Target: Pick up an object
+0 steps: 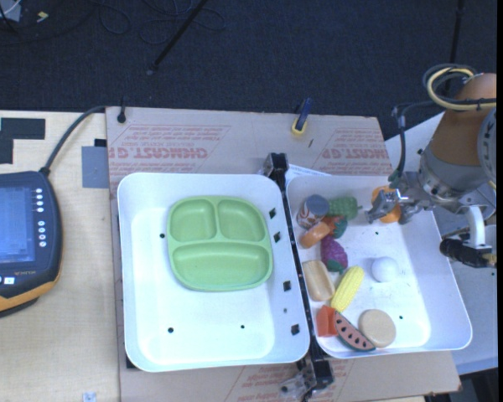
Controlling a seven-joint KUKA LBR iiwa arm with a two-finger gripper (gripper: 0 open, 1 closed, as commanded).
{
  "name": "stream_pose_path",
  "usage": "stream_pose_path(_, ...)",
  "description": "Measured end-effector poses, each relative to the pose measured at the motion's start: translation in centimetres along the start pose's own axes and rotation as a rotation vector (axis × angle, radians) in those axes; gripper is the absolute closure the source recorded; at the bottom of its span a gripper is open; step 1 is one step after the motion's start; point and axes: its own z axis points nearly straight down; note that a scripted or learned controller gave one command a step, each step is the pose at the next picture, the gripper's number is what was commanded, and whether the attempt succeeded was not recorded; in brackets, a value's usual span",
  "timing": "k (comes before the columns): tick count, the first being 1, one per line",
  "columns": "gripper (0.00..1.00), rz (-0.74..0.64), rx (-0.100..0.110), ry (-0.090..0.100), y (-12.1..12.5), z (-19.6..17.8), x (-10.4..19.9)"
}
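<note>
Hanging at the top right of the right bin [453,308], the claw [389,203] sits on a small orange toy [387,198]; I cannot tell if it grips. The toy could slip. Corn [347,288] lies well apart.

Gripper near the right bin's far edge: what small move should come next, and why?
Probably lower it a little over the orange piece and close. The gripper sits at the right bin's upper edge right by that piece, which lies apart from the crowded toy food along the divider, so it looks like the easiest pick.
</note>
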Motion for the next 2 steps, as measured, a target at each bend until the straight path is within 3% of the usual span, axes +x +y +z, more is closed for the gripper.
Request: stream_pose_path(2, 1.00, -0.001, -0.001, 0.000, 0.0, -8.8, 0.1)
